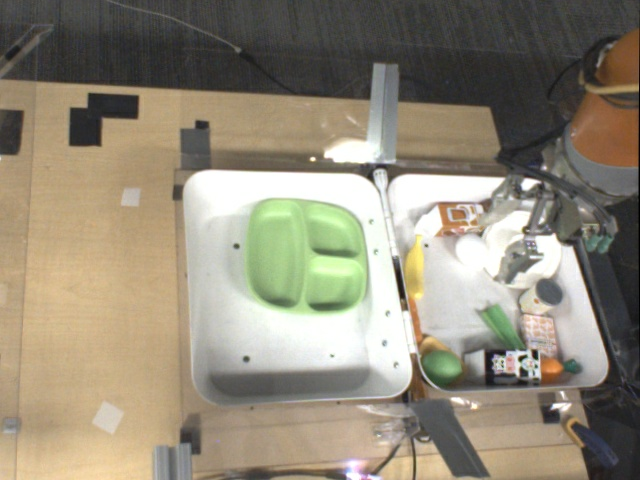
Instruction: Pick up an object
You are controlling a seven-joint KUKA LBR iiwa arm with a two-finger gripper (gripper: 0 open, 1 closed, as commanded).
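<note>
Objects for picking sit in the right bin (598, 340): banana (413, 268) along the left wall, green round fruit (441, 367) at the near left corner with an orange-brown piece just behind it, green stick-shaped item (499, 325) mid-bin, black-and-white carton (511, 365) near the front wall, small carrot (553, 368) beside the carton, printed card (538, 331) behind the carrot, grey round cap (547, 292), orange-brown packet (459, 218) toward the far wall, white crumpled item (497, 244) in the middle. Hand (521, 259) reaches in from the right, low over the far-right part of the right bin, metal fingers (516, 261) pointing down at the white crumpled item, close to or touching it, cannot tell which. Finger spread cannot tell, the tips blend with the white stuff; nothing visibly held between them. Orange band (606, 123) of the arm at the right edge above the bin. Left bin (215, 368) holds a green divided tray (304, 254), lying flat near the centre, well apart from the hand. Both bins rest side by side on the wooden counter (90, 298).
</note>
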